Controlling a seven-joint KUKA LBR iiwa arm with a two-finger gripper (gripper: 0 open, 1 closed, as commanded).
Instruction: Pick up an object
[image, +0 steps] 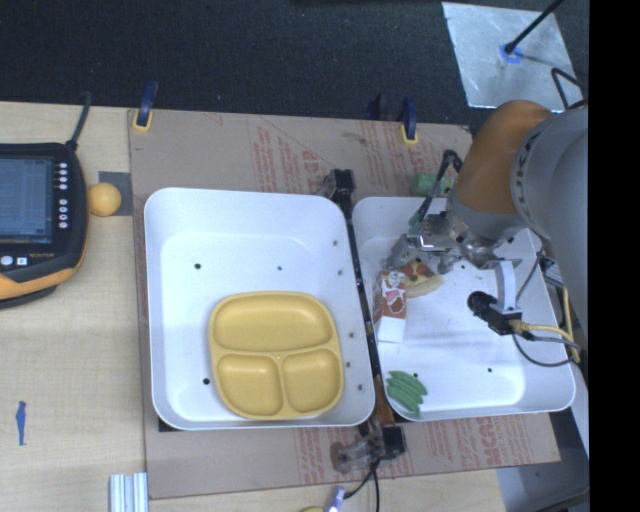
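Observation:
My gripper (418, 254) hangs low over the back left part of the right bin (520, 395). Just beneath and in front of it lie a tan, bread-like toy (428, 283) and a red and white pizza-like piece (391, 293). The gripper's tip overlaps the top of these two, and the slant hides whether it touches them. A small white block (390, 329) lies in front of the pizza piece. A green leafy toy (406, 388) rests near the bin's front left corner.
The left bin (180, 250) holds a yellow divided plate (276, 353). A black cable (497, 311) trails from the arm across the right bin. A teach pendant (35, 220) and an orange ball (104, 198) sit on the bench at the left.

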